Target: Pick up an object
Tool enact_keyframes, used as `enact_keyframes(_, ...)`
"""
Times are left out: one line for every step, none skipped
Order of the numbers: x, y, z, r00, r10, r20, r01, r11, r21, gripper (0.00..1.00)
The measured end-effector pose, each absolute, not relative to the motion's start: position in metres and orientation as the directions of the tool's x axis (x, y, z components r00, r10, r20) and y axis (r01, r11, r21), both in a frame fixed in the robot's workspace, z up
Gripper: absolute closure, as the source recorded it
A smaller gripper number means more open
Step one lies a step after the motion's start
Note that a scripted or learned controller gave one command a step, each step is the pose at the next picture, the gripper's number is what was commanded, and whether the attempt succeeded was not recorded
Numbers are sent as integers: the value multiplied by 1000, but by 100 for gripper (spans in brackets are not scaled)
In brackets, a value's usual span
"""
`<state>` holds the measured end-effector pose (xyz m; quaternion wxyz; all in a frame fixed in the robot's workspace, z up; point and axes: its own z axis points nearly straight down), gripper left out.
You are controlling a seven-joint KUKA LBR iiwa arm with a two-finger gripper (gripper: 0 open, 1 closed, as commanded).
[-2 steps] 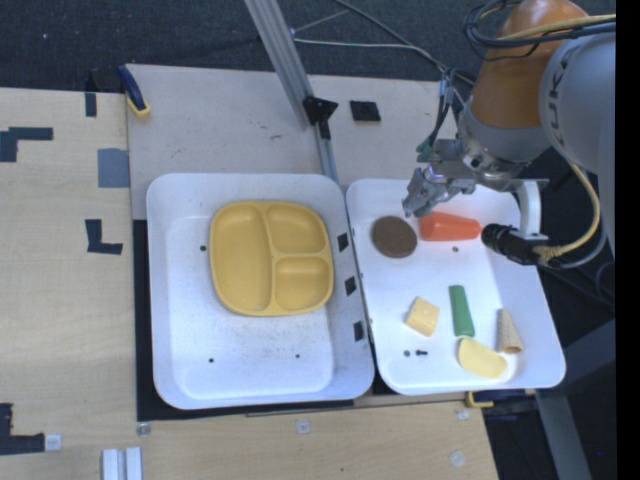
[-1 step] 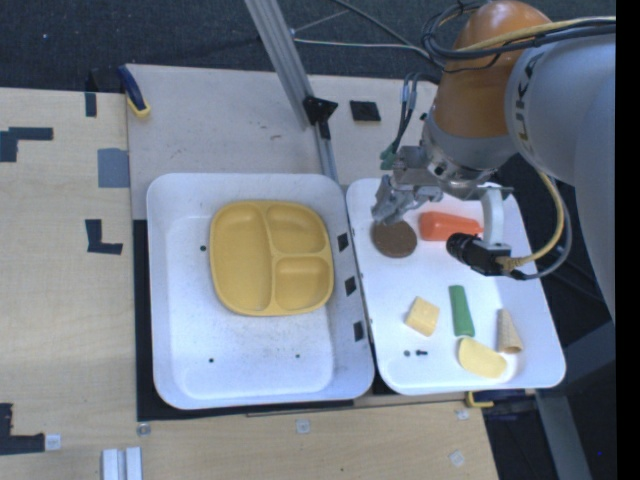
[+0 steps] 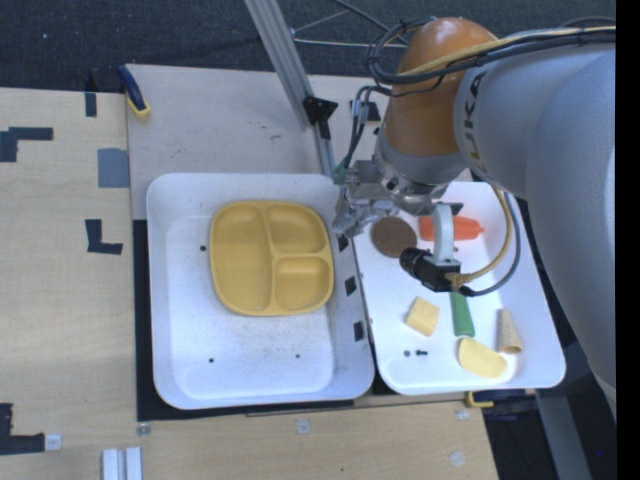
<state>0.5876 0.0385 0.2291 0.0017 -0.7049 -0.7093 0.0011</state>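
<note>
Where the view comes nearest, along the front of the right bin, we find a yellow wedge, an ice-cream cone, a green stick and a pale yellow block, close together. Behind them lies a brown disc, with an orange piece beside it. Over the disc's left edge, by the bin's wall, hangs the claw; we cannot tell how wide it stands, and nothing shows between its tips. Left of it, in the left bin, sits a yellow divided plate.
</note>
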Motion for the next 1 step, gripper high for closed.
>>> enact_keyframes(579, 103, 225, -8, 1000, 1, 1000, 8, -3, 100)
